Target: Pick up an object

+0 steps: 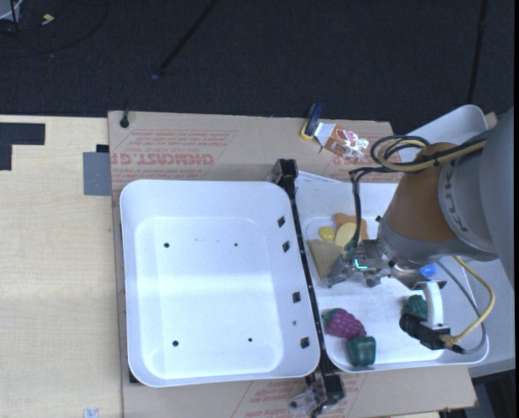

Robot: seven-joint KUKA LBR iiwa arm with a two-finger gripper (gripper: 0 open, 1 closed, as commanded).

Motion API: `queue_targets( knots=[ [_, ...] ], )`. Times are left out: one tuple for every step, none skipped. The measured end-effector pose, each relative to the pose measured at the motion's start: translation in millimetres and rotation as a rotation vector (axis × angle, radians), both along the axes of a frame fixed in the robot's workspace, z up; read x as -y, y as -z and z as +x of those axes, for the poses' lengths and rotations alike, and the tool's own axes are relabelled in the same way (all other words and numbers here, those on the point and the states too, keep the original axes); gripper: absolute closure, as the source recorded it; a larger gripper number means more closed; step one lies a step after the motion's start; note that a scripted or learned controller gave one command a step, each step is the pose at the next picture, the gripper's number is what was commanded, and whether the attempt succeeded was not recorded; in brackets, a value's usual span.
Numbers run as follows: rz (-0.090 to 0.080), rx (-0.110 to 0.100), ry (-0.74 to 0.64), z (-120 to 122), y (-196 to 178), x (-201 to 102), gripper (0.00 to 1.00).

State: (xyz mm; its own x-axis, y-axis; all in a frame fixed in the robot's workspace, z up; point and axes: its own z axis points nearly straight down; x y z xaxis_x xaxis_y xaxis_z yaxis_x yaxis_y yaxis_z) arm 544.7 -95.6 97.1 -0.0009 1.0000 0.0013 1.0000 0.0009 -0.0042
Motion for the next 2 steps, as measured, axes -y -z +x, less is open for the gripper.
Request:
queue_targets(
  knots=[
    [-0.003, 0.006, -0.001, 78.9, 9.3, -9.7, 0.00],
    [-0.011, 0.004, -0.002, 76.8, -4.8, -5.4, 1.00]
  ],
)
